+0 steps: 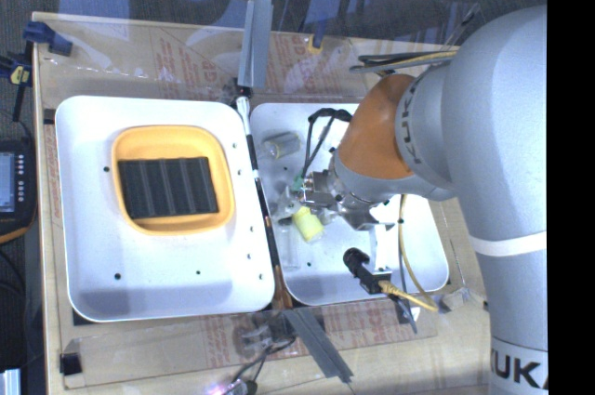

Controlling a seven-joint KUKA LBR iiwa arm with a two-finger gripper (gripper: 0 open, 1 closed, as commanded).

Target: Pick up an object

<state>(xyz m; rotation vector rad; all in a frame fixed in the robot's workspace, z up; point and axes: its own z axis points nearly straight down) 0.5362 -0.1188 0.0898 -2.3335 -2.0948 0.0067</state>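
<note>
gripper (313,199) is sitting low in the right bin (314,284), can't tell if spread or pinched | small yellow piece (307,224) is lying just beside it | you're probably dealing with something light, maybe slick, so try gripping across its narrow middle

Robotics lab: KUKA arm (493,142) above a bench (167,59) bearing white bins (84,235).

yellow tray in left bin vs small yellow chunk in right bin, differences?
Size: the yellow rounded tray with dark ribbed insert covers much of the left bin; the small pale yellow chunk is far smaller. Look: tray has a dark centre; chunk is plain. Place: tray lies far from the gripper; chunk lies in the right bin beside it. Both are yellowish.
</note>
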